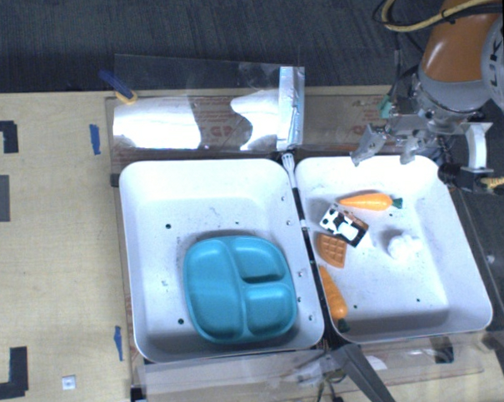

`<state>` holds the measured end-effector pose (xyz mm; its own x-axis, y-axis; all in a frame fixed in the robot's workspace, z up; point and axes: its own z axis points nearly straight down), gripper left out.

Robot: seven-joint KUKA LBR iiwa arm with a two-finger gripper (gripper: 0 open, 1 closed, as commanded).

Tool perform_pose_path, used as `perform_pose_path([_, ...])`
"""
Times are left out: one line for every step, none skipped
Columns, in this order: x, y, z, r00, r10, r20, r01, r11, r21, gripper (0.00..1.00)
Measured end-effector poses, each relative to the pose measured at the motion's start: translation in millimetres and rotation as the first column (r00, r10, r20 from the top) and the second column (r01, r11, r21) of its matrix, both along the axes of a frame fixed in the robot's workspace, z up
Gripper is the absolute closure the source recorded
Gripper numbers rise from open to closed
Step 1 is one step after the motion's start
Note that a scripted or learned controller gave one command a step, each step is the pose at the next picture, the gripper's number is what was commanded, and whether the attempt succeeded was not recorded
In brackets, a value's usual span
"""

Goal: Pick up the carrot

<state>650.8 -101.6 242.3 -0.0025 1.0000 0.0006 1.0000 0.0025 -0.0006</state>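
The carrot (pixel 367 202) is orange with a small green top at its right end. It lies crosswise near the back of the right bin (pixel 454 254). My gripper (pixel 388 151) hangs above the bin's back rim, a little behind and to the right of the carrot. Its two fingers (pixel 364 149) are spread apart, open, with nothing between them. The gripper is clear of the carrot and not touching it.
Just in front of the carrot lie a black-and-white block (pixel 345 225) and a brown waffle piece (pixel 332 249). A long orange item (pixel 333 294) rests along the bin's left wall, and a white lump (pixel 401 244) sits mid-bin. A teal divided plate (pixel 239 286) lies in the left bin (pixel 152 209).
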Motion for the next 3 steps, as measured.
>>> perform_pose_path([2.8, -6.0, -132.1, 0.988, -0.154, 0.027, 0.155, 0.988, 0.001, 0.00])
perform_pose_path([2.2, -14.5, -139.5, 0.999, -0.023, 0.035, 0.023, 1.000, -0.003, 0.00])
perform_pose_path([-3.1, -6.3, -140.3, 0.995, 0.099, 0.032, -0.098, 0.995, -0.014, 0.00])
